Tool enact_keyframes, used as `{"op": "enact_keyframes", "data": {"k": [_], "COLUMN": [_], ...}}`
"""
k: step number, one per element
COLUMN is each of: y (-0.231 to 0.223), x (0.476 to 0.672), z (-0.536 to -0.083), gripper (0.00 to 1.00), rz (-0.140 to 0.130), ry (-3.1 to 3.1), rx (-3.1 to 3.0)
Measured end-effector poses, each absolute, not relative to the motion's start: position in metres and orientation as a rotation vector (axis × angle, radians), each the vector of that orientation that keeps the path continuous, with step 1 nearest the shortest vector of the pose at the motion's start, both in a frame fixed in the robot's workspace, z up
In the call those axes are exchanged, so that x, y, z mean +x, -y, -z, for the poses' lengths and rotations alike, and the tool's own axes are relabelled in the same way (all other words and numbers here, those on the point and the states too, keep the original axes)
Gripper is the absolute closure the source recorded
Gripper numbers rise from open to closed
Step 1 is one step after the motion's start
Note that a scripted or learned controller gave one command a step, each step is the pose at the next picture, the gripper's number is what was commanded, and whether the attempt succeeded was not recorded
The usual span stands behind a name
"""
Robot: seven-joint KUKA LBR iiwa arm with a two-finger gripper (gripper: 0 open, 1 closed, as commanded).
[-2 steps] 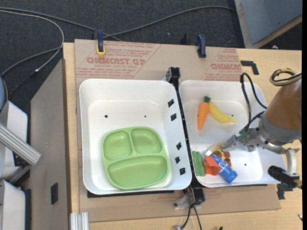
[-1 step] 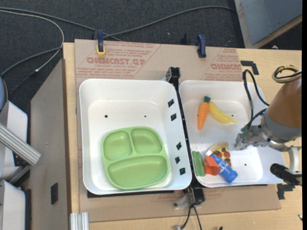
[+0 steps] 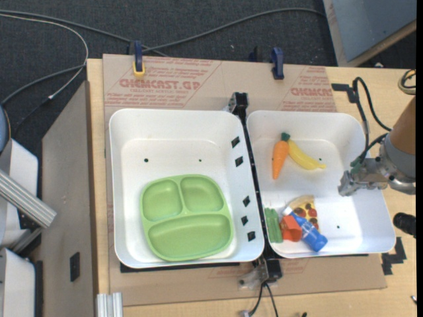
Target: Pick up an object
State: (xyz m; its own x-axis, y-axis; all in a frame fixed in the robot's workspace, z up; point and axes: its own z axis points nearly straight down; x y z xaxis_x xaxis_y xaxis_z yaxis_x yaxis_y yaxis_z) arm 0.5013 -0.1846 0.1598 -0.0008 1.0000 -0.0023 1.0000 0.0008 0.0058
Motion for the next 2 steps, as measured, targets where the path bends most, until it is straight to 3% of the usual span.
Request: {"op": "enact_keyframes", "data": {"k": [1,2], "y": [0.184,0.184], "x": [0.507,0.508], "z": [-0.224,-0.237], "gripper": [1.0,1.0], "rz": [-0.006,-0.003], "ry": [-2.218,-2.221], "rx": [2.213,2.217]}}
